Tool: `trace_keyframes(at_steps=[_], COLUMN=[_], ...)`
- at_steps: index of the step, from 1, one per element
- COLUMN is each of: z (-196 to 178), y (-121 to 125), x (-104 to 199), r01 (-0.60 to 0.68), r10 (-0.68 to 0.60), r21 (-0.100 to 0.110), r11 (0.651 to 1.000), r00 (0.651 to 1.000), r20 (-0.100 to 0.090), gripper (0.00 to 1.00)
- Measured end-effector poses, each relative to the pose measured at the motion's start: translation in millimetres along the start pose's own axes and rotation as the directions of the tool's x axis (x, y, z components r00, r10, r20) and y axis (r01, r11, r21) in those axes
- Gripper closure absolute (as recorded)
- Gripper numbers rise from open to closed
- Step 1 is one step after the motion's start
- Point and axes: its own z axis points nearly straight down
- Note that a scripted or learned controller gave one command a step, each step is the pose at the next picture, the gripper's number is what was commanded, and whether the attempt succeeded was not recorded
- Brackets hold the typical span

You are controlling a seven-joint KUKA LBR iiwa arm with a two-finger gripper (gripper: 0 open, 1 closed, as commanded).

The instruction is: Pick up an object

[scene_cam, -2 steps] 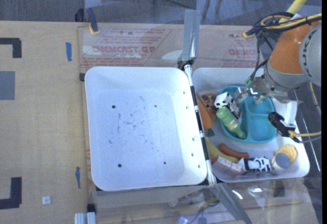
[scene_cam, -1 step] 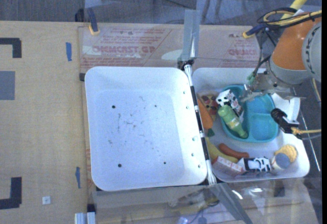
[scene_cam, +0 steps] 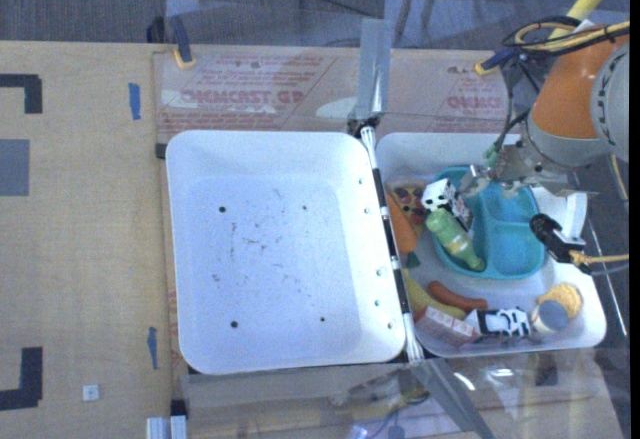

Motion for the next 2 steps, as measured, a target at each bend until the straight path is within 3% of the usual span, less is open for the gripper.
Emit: trace_keyframes(at_steps=[1,2], z=[10,-3], y=[-40,-37], x=[20,17], r01=[-0.011,-0.015], r10=[0.011,0.015], r21=[0.003,-0.007], r11=[1.0,1.0], r00=[1.0,1.0], r20=[-0.004,0.003], gripper=[0.0,1.0])
